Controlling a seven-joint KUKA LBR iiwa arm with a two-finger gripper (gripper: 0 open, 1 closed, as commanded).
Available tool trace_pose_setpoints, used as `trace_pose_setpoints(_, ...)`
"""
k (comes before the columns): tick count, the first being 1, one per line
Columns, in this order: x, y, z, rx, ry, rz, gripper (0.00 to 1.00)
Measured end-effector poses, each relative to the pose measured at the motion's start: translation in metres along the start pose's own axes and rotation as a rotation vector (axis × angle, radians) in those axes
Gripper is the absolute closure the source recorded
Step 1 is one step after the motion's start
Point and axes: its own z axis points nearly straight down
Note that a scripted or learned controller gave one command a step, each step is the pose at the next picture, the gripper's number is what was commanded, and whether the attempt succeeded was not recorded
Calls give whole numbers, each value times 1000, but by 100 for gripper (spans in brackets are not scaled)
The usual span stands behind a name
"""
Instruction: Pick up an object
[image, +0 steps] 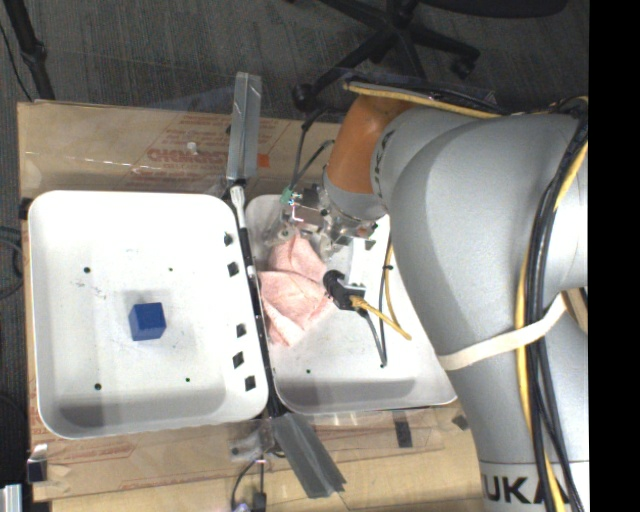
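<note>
Nearest the camera, the front walls of the two bins stand side by side on the brown bench (120, 150). In the left bin (130, 240), a blue cube (147, 320) sits alone in the near-left part of the floor, flat on one face, its edges roughly square with the bin's walls and well apart from them. The right bin (340, 370) is bare at its near end. Further in lies a pink cloth (295, 290), crumpled into a loose heap against the wall shared with the left bin. The cloth's long axis runs near to far, leaning a little to the right at the far end; its near end tapers to a narrower tip by the shared wall and its far end is broader. The gripper (318, 228) is down over that far end, at or just above the fabric, and whether it is open or closed on the cloth cannot be told from here. Above it comes the orange band (355, 140), then the grey arm (470, 200), which covers the right side of the right bin.
</note>
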Motion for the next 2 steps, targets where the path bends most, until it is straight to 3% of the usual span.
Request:
trace_pose_setpoints(1, 2, -1, -9, 5, -1, -7, 100)
trace_pose_setpoints(2, 10, -3, -110, -2, 0, -130, 100)
